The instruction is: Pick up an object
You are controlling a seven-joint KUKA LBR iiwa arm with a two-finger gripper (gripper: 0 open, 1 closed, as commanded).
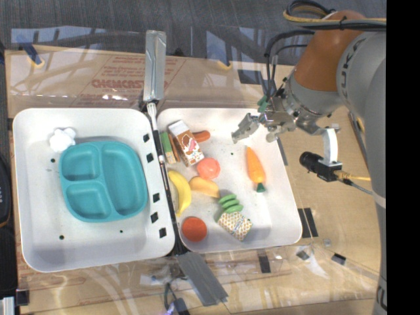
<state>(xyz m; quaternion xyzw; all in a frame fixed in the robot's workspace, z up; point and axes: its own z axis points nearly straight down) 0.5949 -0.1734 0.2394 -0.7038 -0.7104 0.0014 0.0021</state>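
The tool hangs open with nothing in it, near the carrot; that toy looks light, hard, slippery, so grab its middle

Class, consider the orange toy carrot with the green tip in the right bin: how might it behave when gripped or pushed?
The orange toy carrot with the green tip looks like smooth moulded plastic, so probably stiff and light. Its tapered, rounded body may slip between fingers. Lying flat on the right white bin, it would likely roll sideways if pushed.

Grey arm, orange band, black cables
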